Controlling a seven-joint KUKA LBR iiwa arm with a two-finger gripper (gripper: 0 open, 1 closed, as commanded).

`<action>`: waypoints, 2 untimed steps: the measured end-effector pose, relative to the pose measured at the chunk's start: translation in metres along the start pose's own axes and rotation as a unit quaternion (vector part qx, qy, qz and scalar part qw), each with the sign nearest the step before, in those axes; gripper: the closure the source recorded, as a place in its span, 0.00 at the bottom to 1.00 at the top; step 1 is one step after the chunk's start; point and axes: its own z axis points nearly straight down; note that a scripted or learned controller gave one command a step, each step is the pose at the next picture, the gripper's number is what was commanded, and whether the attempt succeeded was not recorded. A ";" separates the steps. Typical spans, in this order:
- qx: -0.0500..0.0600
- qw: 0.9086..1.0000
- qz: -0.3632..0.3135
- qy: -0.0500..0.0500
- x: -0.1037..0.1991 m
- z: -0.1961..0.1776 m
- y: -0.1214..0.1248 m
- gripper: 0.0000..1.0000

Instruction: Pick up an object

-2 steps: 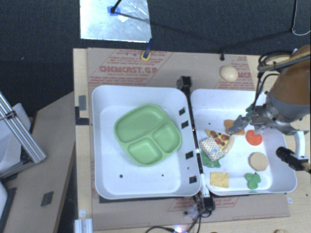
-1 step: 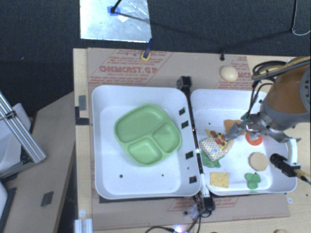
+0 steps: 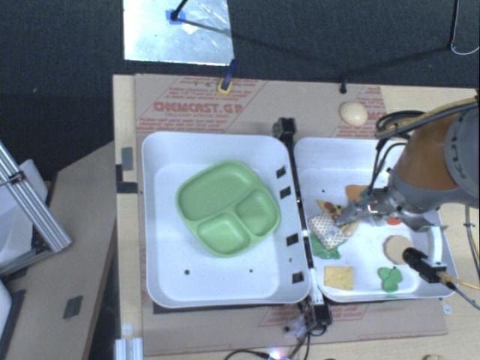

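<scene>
White plastic makes up the two shallow bins on your surface [image 3: 187,96]. The left bin [image 3: 161,201] carries a pale green divided tray [image 3: 225,208] lying a little askew; the right bin [image 3: 322,156] carries all the small pieces you could take. The grey arm [image 3: 439,163] reaches in from the right, and its gripper [image 3: 346,216] sits low over the left half of the right bin, the tip at or just beside a patterned packet [image 3: 326,227].

That packet lies close to the divider between the bins, with a green scrap [image 3: 326,250] touching its lower edge and a small dark and yellow piece [image 3: 326,206] just above it. Whether the jaws stand wide, narrow, or closed on the packet you cannot tell from here; nothing is plainly seen between them, so do not count it as held.

The packet looks like the target. If you go for it, I would centre on its middle, away from the green scrap, so only one thing comes up, and mind the divider wall. Well apart lie easier singles: a yellow square [image 3: 339,277], a tan disc [image 3: 394,247] and a green lump [image 3: 389,277] along the near edge. An orange piece [image 3: 356,193] sits behind the gripper.
</scene>
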 end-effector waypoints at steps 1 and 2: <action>-0.003 1.000 0.000 0.000 0.000 -0.014 0.002 1.00; -0.001 1.000 -0.002 0.000 0.005 -0.060 0.009 1.00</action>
